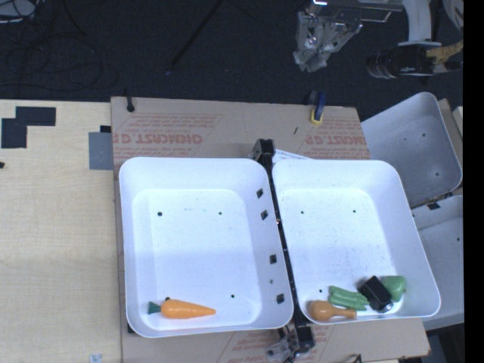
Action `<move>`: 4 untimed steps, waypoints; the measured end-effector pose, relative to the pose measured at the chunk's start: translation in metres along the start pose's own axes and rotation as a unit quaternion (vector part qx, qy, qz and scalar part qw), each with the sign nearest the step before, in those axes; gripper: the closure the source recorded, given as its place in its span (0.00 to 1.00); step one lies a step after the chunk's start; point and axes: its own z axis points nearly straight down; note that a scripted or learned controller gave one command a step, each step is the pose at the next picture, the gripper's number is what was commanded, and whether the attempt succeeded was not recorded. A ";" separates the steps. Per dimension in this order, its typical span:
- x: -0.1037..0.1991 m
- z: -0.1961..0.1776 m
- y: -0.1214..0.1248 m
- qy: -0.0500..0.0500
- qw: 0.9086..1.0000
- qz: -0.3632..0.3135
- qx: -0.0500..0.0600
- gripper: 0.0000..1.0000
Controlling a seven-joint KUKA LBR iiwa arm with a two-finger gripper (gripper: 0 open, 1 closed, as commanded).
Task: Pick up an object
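A carrot (187, 308) lies on its side in the left bin (144, 174), along the near wall and close to the near left corner, green top pointing left and tip pointing right. It touches nothing else.

In the right bin (393, 174) four things are bunched in the near right corner. A tan pear-like piece (330, 311) lies nearest the divider. A green pod (348, 298) lies just beside it, touching or overlapping it. A black block (376, 293) rests tilted against the pod and partly covers a green piece (395, 284) by the right wall; what that piece is cannot be told.

The bins sit edge to edge on a cardboard sheet (227, 131) on the bench (53, 225), with a dark clip strip along their shared edge.

The gripper (318, 48) hangs well above and beyond the far edge of the right bin, over the dark floor, with nothing between its fingers. It is small and blurred, so how wide they stand cannot be told. The arm (416, 21) is cut off at the top right.
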 end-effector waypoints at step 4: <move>0.110 0.141 0.001 -0.004 1.000 0.006 0.006 1.00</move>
